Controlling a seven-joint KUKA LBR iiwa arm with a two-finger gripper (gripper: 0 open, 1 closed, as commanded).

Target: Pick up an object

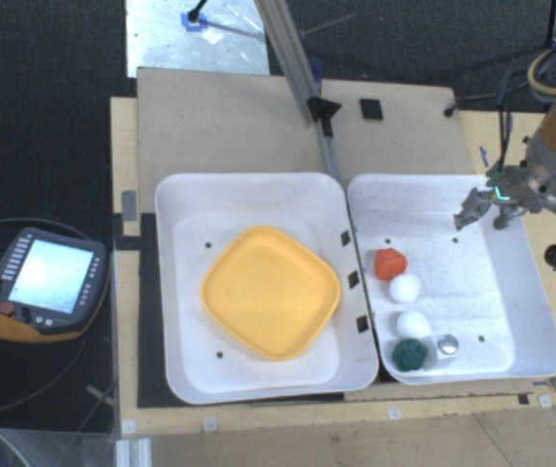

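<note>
Camera view: gripper (486, 213) hangs open, holding nothing, over the right bin (521, 290). Inside that bin: one orange ball (389, 263), two white balls (404, 288), one green ball (410, 354), one metal cap (447, 343).

One fixed camera above the bench (258, 125), slanting down on both bins (175, 261)

Evenly and brightly lit from above, with only faint, soft shadows beneath the yellow plate (272, 291) and small balls. Strong glare on the pendant screen (52, 272) and the shiny floor patch (195, 22) at top. Slightly soft, low-resolution focus throughout.
</note>
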